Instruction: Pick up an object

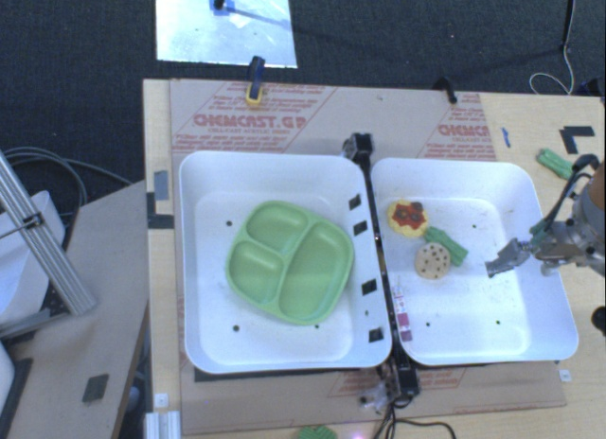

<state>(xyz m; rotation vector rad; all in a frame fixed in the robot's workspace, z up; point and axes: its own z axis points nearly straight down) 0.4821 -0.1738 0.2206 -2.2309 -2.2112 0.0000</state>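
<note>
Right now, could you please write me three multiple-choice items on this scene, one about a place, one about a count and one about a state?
1. Where does the green divided plate lie?
A. In the left bin
B. In the right bin
C. On the bench outside the bins

2. How many small items lie in the right bin?
A. One
B. Three
C. Six

3. How does the end effector stand?
A. Resting on the green plate
C. Parked over the left bin
B. Over the right bin's right part, apart from the items

Key: 1 A, the plate sits inside the left bin. 2 B, a pizza toy, a cookie and a green piece lie there. 3 B, bare white floor separates it from the cookie.
</note>
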